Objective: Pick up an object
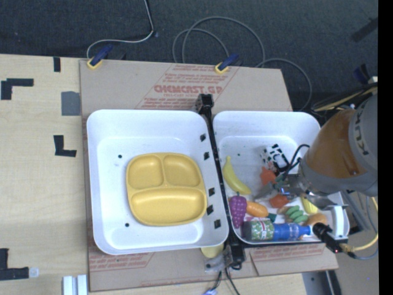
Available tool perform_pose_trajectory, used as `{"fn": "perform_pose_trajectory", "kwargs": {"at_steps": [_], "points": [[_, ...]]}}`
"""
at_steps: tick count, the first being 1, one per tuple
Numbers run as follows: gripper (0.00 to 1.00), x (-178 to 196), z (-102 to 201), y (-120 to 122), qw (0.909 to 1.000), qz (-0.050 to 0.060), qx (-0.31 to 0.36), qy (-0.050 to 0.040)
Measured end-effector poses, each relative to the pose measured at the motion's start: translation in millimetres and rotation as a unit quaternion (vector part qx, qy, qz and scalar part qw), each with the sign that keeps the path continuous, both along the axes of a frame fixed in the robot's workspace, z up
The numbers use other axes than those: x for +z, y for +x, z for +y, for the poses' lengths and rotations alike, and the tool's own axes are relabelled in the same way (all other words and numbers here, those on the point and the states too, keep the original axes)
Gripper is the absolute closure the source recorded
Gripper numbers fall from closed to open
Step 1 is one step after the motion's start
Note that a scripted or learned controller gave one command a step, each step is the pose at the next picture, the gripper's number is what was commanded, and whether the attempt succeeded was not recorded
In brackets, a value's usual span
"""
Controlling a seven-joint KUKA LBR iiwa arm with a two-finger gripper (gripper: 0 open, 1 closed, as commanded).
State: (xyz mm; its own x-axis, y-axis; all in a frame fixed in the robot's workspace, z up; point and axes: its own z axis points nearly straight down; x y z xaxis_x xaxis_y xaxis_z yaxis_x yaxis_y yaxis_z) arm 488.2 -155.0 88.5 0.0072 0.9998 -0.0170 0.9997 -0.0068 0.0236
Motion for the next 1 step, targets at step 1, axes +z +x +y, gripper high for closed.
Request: {"fn": "perform_pose_trajectory", "kwargs": {"at_steps": [1], "points": [[1.00, 9.7, 2.6, 0.4, 1.0000, 0.004, 0.002, 0.0044]]}}
